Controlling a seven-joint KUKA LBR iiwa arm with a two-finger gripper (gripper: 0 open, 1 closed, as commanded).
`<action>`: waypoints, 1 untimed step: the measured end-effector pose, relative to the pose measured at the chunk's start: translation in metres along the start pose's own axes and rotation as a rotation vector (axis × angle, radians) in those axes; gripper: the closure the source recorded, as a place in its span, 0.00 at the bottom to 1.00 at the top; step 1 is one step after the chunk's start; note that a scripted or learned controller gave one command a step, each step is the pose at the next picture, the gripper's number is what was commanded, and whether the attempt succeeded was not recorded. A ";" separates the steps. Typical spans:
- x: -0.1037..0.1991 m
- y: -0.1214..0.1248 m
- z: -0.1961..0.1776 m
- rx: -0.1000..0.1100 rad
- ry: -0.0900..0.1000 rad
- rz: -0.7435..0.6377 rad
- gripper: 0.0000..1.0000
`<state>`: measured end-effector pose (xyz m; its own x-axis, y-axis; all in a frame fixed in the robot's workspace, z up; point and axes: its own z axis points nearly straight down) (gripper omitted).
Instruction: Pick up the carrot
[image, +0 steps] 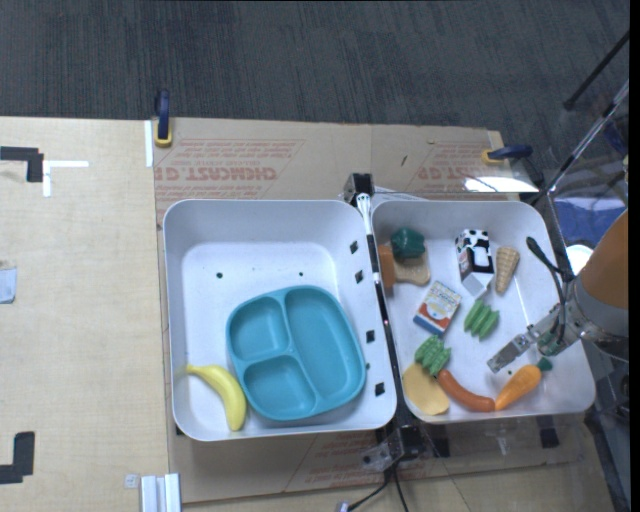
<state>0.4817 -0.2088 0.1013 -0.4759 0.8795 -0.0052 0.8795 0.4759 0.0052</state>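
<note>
My hand (515, 350) sat low in the right bin (560, 405), near its front right corner; couldn't tell if it was open or closed. The carrot (518, 386) lay just in front of my hand on the bin floor, leafy end by my wrist, not gripped. A sausage (466, 391) curved just left of the carrot's tip. Green beans (481, 319) lay a bit behind and left of my hand. Well off to the left, the other bin (200, 230) had a blue tray (295, 352) and a banana (226, 391).
</note>
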 end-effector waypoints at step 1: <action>0.005 0.001 0.009 0.002 0.002 -0.150 0.00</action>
<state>0.4801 -0.2040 0.0926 -0.6020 0.7985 -0.0035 0.7985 0.6020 0.0021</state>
